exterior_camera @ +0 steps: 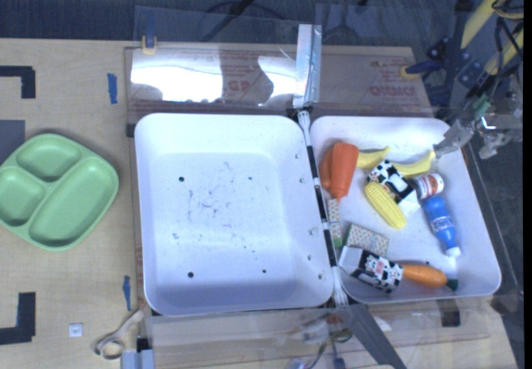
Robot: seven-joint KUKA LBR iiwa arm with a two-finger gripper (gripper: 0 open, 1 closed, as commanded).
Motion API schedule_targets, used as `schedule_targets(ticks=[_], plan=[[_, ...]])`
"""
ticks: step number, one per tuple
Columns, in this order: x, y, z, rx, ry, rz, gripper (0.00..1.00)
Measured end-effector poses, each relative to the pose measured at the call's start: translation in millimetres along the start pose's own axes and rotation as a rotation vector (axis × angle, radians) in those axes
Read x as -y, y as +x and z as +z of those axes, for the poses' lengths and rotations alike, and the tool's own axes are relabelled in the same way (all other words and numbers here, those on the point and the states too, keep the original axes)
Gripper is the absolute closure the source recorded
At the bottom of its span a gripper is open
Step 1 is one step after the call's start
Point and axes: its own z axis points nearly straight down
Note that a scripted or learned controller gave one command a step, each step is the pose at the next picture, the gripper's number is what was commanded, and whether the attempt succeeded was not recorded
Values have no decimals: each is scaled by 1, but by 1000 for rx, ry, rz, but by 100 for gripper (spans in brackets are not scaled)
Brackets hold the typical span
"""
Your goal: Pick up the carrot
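Carrot (422, 276) lies along the right bin's (486, 226) near edge, long axis left-right, touching a cow-patterned toy (376, 269). The gripper (455, 136) hovers over the bin's far right corner; whether it is open, I cannot tell.

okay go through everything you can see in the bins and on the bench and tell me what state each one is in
Carrot: lying flat, right bin's front, untouched.
Bottle: on its side, cap on.
Corn: lying flat.
Banana: lying against the back wall.
Orange pepper: tipped against the divider.
Left bin: upright.
Green plate: upright on the bench.
Gripper: over the right bin's back corner.
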Motion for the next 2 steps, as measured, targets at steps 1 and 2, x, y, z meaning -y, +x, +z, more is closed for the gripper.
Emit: schedule_targets(ticks=[1, 2], plan=[[-78, 28, 126, 3, -6, -116, 0], [-80, 29, 115, 6, -9, -119, 100]])
